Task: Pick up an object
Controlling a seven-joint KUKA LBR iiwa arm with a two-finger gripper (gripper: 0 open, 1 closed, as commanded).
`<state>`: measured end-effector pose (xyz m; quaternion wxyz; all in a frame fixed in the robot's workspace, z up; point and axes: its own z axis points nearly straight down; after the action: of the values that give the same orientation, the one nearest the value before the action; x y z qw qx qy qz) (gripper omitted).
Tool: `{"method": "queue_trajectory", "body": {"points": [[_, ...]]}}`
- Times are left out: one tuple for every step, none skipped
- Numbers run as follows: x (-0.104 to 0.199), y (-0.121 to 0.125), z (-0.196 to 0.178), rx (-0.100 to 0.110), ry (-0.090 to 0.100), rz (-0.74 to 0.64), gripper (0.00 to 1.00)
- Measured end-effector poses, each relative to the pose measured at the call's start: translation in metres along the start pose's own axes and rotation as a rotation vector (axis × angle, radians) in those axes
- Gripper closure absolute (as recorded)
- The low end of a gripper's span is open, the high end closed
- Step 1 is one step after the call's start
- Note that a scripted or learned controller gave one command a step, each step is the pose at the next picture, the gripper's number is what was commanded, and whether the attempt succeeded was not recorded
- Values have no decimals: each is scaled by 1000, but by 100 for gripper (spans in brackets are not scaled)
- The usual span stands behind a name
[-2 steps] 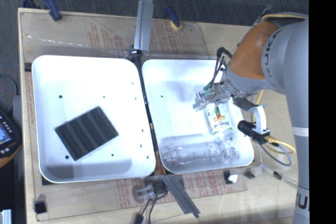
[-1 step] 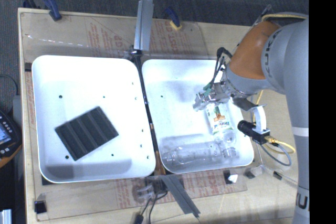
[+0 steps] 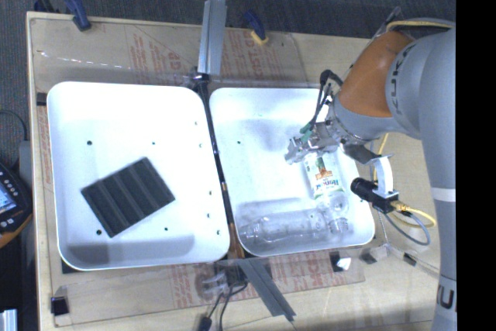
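Note:
In the right bin [image 3: 256, 120] a small clear bottle with a white and orange label [image 3: 324, 181] lies near the right wall. A larger clear plastic bottle [image 3: 293, 229] lies on its side along the front wall. My gripper [image 3: 304, 147] hangs low over the right bin, just above the labelled bottle's upper end. A dark ribbed rectangular pad [image 3: 128, 195] lies flat in the left bin [image 3: 116, 108].
The grey arm with its orange band [image 3: 370, 85] reaches in from the right over the right bin's rim. A metal divider post [image 3: 211, 35] stands behind the two bins. Blue clamps [image 3: 76, 10] hold the board's back edge. Cables trail at the front right.

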<state>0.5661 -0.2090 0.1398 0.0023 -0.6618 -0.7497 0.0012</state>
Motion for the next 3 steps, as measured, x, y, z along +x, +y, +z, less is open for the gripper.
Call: {"method": "queue_trajectory", "body": {"points": [[0, 0, 0, 0, 0, 0, 0], [0, 0, 0, 0, 0, 0, 0], [1, 1, -10, 2, 1, -5, 100]]}}
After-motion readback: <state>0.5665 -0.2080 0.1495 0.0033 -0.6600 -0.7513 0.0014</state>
